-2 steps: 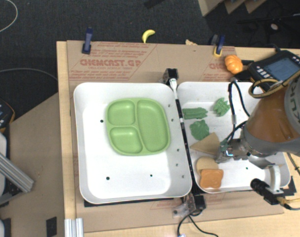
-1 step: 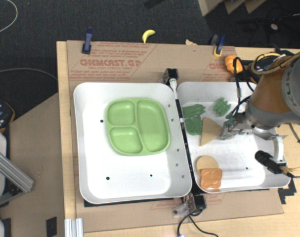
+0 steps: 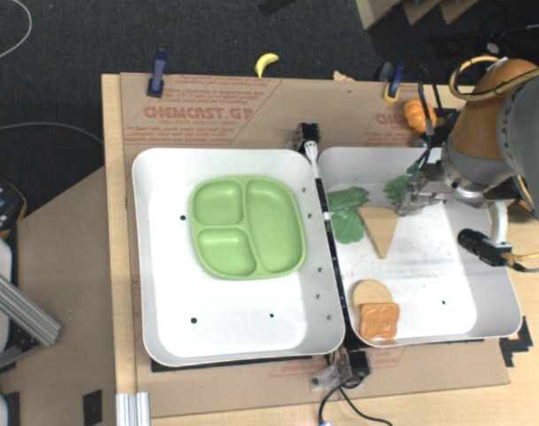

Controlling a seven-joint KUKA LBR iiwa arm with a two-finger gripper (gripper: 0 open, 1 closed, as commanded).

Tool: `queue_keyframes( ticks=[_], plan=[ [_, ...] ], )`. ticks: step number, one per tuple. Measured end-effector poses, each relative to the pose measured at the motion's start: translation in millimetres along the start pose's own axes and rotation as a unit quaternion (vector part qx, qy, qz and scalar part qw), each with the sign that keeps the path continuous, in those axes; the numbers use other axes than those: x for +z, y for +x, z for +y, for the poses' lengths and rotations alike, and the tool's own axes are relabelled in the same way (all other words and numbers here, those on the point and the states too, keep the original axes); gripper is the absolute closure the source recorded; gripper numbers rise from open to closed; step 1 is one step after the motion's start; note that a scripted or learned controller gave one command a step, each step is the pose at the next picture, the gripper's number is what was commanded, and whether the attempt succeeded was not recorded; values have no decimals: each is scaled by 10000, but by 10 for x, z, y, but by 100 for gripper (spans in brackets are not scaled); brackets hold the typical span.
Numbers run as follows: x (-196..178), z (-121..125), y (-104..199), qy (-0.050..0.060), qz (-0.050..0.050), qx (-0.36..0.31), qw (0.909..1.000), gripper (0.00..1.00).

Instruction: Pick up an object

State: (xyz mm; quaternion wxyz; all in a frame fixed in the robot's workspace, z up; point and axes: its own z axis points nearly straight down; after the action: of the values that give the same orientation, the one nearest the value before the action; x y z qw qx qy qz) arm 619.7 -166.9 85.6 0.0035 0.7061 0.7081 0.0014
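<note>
We take the small dark-green leafy piece (image 3: 399, 187) at the back of the right bin (image 3: 482, 313) as the target, since the gripper (image 3: 414, 193) sits right on it. Fingers look narrow and low on the piece, but we can't tell whether they're really pinching it or just pressing beside it.

Near it, toward the bin's left wall: a bigger green leafy item (image 3: 346, 216) and a tan wedge (image 3: 381, 231), w/ a round cracker (image 3: 370, 291) and an orange toast-like piece (image 3: 379, 319) at the front. Left bin (image 3: 162, 309) holds a green divided plate (image 3: 248, 227).

Risks, as we judge them: the piece is thin & floppy, so it may slip out on lift; fingertips may scrape the bin floor; the grip may catch only an edge and tear free.
</note>
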Motion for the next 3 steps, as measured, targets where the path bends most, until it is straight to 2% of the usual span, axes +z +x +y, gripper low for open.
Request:
queue_keyframes(
  ticks=[1, 2, 3],
  plan=[
    [5, 457, -435, 32, 5, 6, 10000, 100],
    [-83, 470, -583, 16, -3, 16, 10000, 100],
    [-77, 469, -545, 53, 54, 11, 10000, 0]
  ],
)
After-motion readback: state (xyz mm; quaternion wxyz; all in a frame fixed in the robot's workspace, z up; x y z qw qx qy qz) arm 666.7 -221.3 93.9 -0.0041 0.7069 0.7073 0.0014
